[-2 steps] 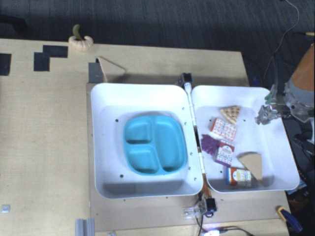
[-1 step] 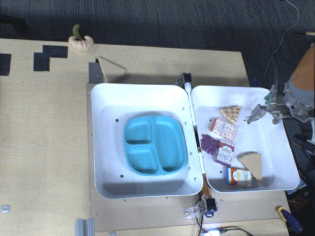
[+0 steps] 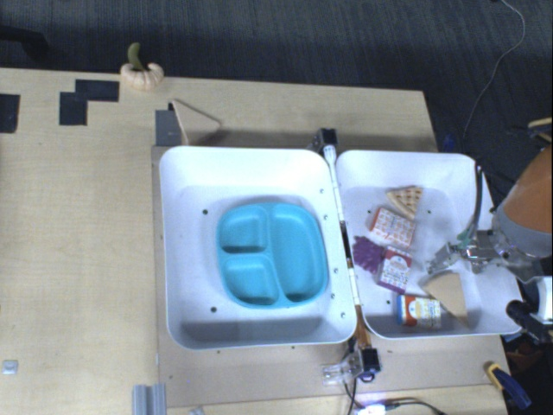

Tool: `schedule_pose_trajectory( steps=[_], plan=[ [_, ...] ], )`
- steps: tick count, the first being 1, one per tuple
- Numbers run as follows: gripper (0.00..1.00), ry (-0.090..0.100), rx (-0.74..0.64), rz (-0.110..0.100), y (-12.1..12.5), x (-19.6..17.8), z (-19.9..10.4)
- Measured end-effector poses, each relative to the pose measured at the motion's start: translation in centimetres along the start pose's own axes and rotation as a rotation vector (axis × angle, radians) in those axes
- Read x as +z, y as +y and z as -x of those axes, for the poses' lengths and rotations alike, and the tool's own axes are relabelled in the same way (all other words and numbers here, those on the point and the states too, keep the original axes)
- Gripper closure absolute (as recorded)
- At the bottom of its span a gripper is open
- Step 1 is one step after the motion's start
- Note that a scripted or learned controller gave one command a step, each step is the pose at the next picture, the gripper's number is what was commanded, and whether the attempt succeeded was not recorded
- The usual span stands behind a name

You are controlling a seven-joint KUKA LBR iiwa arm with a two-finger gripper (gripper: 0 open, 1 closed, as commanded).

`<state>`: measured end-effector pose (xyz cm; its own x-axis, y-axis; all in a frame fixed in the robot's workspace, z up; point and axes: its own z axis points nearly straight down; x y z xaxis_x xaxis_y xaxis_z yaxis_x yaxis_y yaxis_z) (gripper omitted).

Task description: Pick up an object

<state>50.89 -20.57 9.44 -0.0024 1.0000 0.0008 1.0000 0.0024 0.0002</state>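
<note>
Your arm (image 3: 529,199) enters from right edge, orange band showing at upper right, grey wrist below it. You've got it angled leftward and low. Gripper (image 3: 442,261) sits at tip, metal fingers (image 3: 436,258) pointing left; too small to judge their spread.

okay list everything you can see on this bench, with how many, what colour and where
bins: 2, white, side by side mid-bench
tray: 1, blue, three compartments, in left bin
waffle: 1, tan, right bin, far side
cards: 2, pink-and-white, right bin middle
grapes: 1 bunch, purple, right bin, beside the cards
can: 1, red, white and blue, right bin near edge
wedge: 1, tan, right bin, under the gripper
gourd: 1, cream with green stem, bench far edge
arm: 1, orange and grey, from right
gripper: 1, metal, over right bin
</note>
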Motion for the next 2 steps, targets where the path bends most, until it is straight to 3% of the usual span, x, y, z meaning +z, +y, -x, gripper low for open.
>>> schedule_pose_trajectory(
  steps=[1, 2],
  plan=[
    [1.0, -0.001, -0.001, 0.006, 0.2, -1.1, 0.0],
    [1.0, -0.002, -0.003, 0.005, 5.3, -3.7, 0.0]
  ],
)
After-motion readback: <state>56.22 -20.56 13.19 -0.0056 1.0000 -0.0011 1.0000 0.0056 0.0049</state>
